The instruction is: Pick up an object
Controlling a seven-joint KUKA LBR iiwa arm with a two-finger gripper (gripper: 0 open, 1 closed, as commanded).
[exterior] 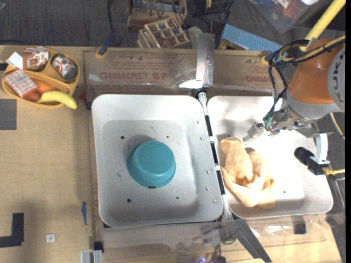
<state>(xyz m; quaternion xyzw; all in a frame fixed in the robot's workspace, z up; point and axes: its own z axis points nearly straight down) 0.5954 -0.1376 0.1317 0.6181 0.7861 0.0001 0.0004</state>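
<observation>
An upturned teal bowl (152,163) sits in the middle of the left white bin (109,114). A crumpled tan and orange cloth (245,171) lies in the right white bin (230,106), against its left wall and reaching to the front. The gripper (255,131) hangs over the right bin, just above and behind the cloth's upper end, with the grey arm and its orange band (312,86) rising to the right. Nothing visible is held in it.
A yellow tray (11,84) with a banana and food packets stands at the far left of the bench. A cardboard strip (142,73) runs behind the bins. A black and white fitting (312,156) sticks out over the right bin's right side.
</observation>
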